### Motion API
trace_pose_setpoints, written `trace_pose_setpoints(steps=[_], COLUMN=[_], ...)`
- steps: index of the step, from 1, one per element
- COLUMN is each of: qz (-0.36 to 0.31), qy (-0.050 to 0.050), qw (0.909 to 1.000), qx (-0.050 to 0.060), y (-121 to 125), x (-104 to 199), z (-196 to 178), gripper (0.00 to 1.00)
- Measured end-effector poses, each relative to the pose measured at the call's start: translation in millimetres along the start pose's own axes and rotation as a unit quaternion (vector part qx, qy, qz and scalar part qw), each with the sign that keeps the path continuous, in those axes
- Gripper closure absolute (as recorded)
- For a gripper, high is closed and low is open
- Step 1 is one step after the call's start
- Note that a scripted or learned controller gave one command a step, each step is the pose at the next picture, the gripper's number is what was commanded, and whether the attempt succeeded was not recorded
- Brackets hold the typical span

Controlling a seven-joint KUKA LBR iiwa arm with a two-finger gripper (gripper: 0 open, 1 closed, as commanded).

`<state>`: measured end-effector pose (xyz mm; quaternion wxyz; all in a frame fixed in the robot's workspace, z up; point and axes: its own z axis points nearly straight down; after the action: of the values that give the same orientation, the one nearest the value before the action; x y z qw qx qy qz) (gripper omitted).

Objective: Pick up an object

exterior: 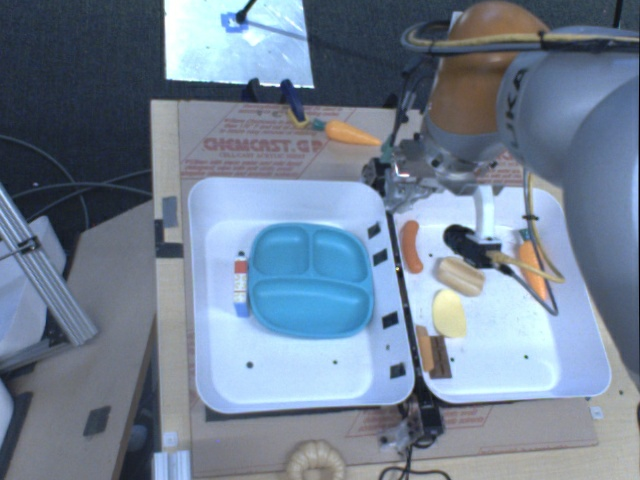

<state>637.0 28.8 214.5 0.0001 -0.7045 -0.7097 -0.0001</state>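
The gripper (393,186) hangs at the right bin's (520,358) far left corner; I cannot tell its opening. A red sausage (411,246) lies just beside it, with a bread roll (460,276) and a yellow slice (450,315) nearby.

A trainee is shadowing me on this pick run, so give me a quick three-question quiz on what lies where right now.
1. True or false: the blue plate lies in the right bin.
2. Which thing lies outside both bins, on the cardboard? A) red sausage B) green-tipped carrot C) yellow slice
3. Fill in: the marker lies in the left bin, just ___ of the plate as the camera view shows it.

Key: 1 false, it lies in the left bin; 2 B; 3 left.
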Motion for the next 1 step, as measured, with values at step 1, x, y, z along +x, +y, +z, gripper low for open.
trace_pose_setpoints(steps=[1], qz=[0.001], qy=[0.000], qw=[1.0000], qx=[-0.001], y=[1.5], x=[4.5], z=[-18.0], gripper=[1.00])
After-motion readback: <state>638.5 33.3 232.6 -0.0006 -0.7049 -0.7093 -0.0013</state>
